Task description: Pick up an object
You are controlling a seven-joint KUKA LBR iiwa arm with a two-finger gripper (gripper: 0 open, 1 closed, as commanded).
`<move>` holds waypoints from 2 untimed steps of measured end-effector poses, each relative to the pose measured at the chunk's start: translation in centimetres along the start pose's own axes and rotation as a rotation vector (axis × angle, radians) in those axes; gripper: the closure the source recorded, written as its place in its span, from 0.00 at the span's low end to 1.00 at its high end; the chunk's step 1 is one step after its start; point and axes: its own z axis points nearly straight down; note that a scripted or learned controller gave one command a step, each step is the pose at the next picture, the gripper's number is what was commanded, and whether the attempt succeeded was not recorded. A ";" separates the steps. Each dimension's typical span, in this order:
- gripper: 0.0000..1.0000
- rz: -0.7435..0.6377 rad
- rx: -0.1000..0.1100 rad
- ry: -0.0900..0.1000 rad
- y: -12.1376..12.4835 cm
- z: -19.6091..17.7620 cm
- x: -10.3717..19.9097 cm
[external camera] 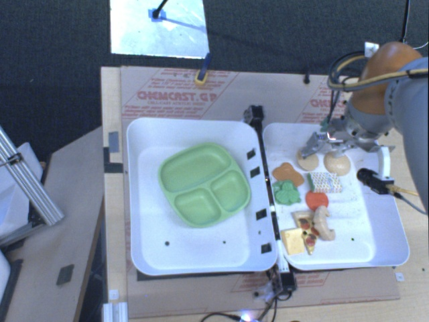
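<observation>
Grey gripper point(320, 141), grip state we cannot tell, poised at approach over tan bun point(308, 160); next we must descend squarely and clamp it.

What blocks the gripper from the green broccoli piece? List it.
Nothing visible lies over the green broccoli piece. The gripper hovers at the right bin's far end, over a tan round piece. An orange piece touches the broccoli's far side, crowding a grasp there.

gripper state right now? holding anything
Gripper: low over the far end of the right bin, beside two tan round pieces; open or shut cannot be told, and nothing is visibly held.
</observation>
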 end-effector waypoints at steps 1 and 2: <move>0.00 -0.003 -0.006 -0.001 0.3 1.1 0.1; 1.00 -0.005 -0.022 -0.003 0.7 -0.5 0.1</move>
